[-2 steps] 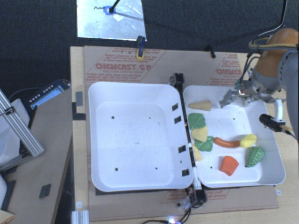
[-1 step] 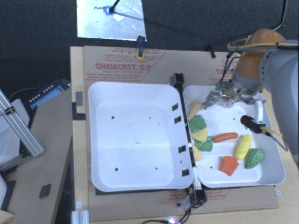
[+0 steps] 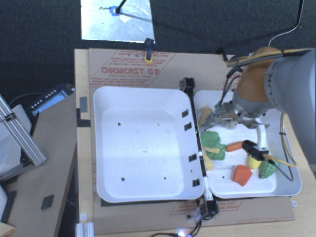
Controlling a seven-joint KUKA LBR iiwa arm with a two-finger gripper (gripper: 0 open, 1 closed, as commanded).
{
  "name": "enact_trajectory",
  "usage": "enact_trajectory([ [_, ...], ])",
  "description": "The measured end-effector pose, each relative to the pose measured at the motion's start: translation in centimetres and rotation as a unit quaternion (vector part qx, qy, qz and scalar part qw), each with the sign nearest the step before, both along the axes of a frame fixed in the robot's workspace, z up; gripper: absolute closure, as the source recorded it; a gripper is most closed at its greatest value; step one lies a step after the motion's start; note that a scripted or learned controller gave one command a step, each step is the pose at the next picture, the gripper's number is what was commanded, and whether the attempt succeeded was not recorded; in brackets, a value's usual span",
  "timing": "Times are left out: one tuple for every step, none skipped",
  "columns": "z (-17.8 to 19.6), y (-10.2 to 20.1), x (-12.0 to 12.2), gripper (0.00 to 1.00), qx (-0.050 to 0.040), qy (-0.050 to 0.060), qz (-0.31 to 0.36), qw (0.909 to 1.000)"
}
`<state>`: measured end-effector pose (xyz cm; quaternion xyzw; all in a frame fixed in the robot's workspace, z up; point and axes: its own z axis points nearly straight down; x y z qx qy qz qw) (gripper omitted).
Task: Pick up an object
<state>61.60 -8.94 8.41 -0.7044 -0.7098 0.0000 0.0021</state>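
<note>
- An orange-red block (image 3: 242, 175) is seen nearest the front, lying in the right bin (image 3: 247, 192) close to its front wall.
- A small green piece (image 3: 267, 170) is found just to the right of the block, and a small yellow piece (image 3: 254, 163) is set between the two, slightly further back.
- An orange carrot-like stick (image 3: 234, 145) is laid across the middle of the same bin, its left end just beside a green leafy piece (image 3: 212, 143).
- A second yellow piece (image 3: 210, 163) is tucked against the bin's left wall, in front of the leafy piece and partly covered by it.
- A pale tan piece (image 3: 205, 115) is propped along that left wall, further back.
- The gripper (image 3: 216, 116) is lowered into the back-left part of the right bin, just beside the tan piece; contact cannot be confirmed, and whether it is spread or pressed together cannot be told. Nothing is seen held in it.
- The grey arm, with its orange band (image 3: 254, 80), is stretched in from the right above the back of the bin.
- The left bin (image 3: 143, 147) is placed side by side with the right one, both carried on a printed cardboard sheet (image 3: 128, 70) on the counter (image 3: 80, 83).
</note>
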Motion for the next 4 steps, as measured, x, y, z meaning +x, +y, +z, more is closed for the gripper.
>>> enact_trajectory([
  [1.2, -0.4, 0.3, 1.00, -0.0019, -0.004, -0.001, 1.0000],
  [18.9, 7.7, 5.8, 1.00, -0.0005, -0.014, 0.003, 0.9999],
  [26.7, 15.4, 5.4, 1.00, 0.0002, -0.007, 0.002, 1.0000],
  [41.0, 14.6, -0.6, 1.00, 0.0001, -0.011, -0.001, 0.9999],
])
